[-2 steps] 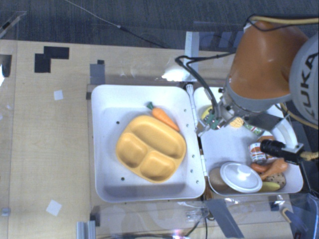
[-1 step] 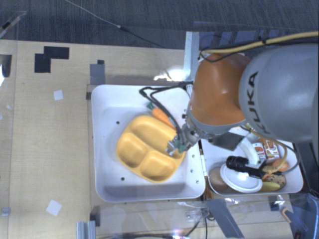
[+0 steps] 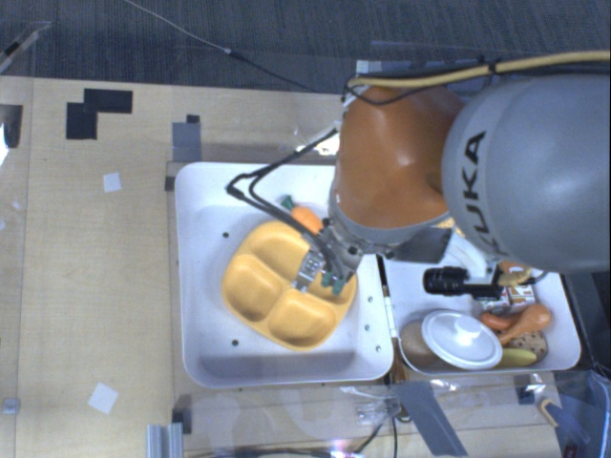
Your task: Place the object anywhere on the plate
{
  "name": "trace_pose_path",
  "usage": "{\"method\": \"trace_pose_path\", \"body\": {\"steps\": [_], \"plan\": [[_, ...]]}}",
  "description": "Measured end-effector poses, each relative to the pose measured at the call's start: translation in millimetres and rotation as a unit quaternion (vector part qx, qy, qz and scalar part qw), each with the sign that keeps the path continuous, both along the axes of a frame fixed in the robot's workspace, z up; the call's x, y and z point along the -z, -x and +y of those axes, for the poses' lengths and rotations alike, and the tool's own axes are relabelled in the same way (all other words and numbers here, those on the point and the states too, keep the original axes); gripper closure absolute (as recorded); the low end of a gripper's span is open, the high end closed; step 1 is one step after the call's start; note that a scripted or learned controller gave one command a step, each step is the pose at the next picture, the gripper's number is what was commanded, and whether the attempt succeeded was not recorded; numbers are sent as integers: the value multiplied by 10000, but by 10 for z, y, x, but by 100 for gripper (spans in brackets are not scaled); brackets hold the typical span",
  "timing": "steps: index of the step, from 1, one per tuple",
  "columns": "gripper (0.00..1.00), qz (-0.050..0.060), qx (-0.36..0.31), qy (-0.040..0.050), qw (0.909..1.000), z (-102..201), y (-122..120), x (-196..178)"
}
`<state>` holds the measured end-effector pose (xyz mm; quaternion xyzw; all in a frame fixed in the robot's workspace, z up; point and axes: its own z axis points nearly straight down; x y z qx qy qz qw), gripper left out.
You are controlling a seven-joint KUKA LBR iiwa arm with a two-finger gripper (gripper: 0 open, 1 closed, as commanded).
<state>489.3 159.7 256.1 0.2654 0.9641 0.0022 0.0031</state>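
the big arm [image 3: 477, 151] hides the upper part of the right bin [image 3: 563, 351] and covers one corner of the yellow plate [image 3: 277, 289].

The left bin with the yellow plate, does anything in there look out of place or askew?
Mostly no. The yellow divided plate lies flat in the left bin, turned at a slant to the bin's walls. A small orange carrot-like object sits at the plate's far rim, beside the gripper, apparently half off the plate.

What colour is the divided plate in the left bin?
Yellow. The divided plate shows best in the camera view, below the hand.
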Motion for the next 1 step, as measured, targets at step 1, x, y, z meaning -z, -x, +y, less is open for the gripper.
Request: {"method": "trace_pose_path", "body": {"steps": [1], "plan": [[0, 2, 2, 0, 10000, -2, 0, 1]]}}
